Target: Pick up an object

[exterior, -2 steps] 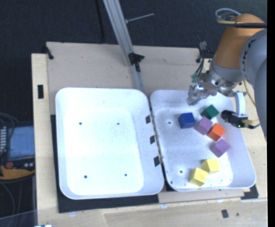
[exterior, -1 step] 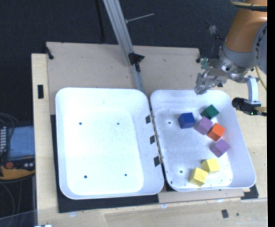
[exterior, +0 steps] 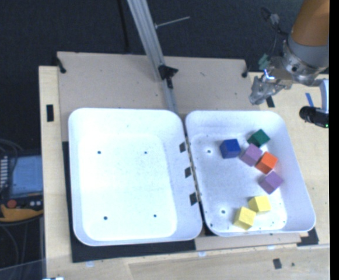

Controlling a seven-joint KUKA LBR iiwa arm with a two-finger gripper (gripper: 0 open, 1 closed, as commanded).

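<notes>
Several small blocks lie in the right bin point(exterior: 216, 214): a blue block point(exterior: 230, 148), a green block point(exterior: 259, 137), a purple block point(exterior: 251, 154), an orange block point(exterior: 266, 162), another purple block point(exterior: 271, 181), and two yellow blocks point(exterior: 259, 203) point(exterior: 245, 217). My gripper point(exterior: 262, 94) hangs above the far edge of the right bin, high over the bench, behind the green block. Nothing shows between its fingers.
The left bin point(exterior: 81, 156) sits beside the right one. A slanted metal rail point(exterior: 149, 37) runs from the top down to the gap between the bins. Cables and a pendant point(exterior: 17, 185) lie off the bench's left side.
</notes>
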